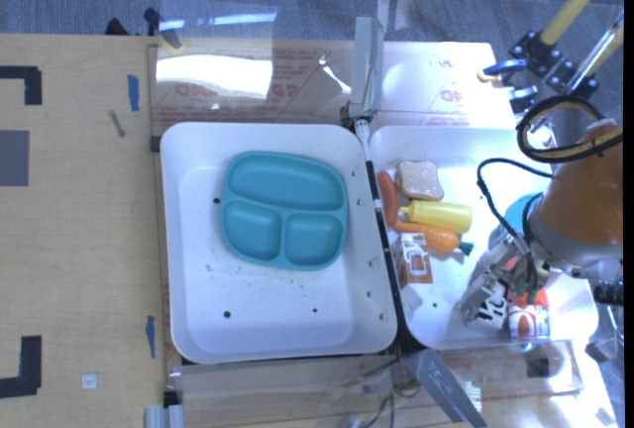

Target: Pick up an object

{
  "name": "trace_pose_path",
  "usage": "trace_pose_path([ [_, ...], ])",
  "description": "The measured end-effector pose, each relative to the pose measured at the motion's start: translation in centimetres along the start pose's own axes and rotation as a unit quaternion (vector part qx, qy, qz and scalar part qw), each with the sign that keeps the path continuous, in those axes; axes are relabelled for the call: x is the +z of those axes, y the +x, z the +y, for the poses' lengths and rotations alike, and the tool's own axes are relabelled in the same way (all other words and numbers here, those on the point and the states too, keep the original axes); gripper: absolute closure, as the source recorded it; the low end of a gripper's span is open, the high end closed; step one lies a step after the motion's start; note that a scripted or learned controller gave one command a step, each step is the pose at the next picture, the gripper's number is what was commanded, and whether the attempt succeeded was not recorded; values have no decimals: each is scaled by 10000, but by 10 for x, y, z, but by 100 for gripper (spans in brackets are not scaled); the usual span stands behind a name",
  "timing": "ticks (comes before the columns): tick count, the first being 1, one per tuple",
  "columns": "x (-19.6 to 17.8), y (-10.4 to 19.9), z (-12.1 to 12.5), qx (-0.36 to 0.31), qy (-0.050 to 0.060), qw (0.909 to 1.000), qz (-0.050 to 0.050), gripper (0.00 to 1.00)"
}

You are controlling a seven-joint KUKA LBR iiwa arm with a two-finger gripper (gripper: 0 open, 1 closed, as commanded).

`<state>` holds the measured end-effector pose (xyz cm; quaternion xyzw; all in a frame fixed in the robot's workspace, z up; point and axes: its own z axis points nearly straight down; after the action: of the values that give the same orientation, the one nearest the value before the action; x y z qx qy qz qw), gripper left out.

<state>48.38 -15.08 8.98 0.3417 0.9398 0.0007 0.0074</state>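
Gripper (485, 302) low in the right bin (446, 329), beside a red-and-white can (528, 321); its grip state I cannot tell. Advice: centre over the can before lifting straight up.

1. A slice of toast (420, 180) with a brown crust lies flat near the back left of the right bin (446, 141).
2. A yellow bottle-shaped item (436, 214) lies on its side just in front of the toast.
3. An orange carrot (433, 240) lies beside the yellow item, green tip pointing right.
4. A red-and-white can (528, 320) lies on its side near the bin's front right.
5. An orange-and-white packet (414, 261) lies flat by the left wall.
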Motion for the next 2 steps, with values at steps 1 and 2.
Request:
trace_pose_path([
  [1, -13, -4, 3, -11, -27, 10000, -65, 100],
  [2, -12, -3, 2, -12, -22, 10000, -54, 0],
])
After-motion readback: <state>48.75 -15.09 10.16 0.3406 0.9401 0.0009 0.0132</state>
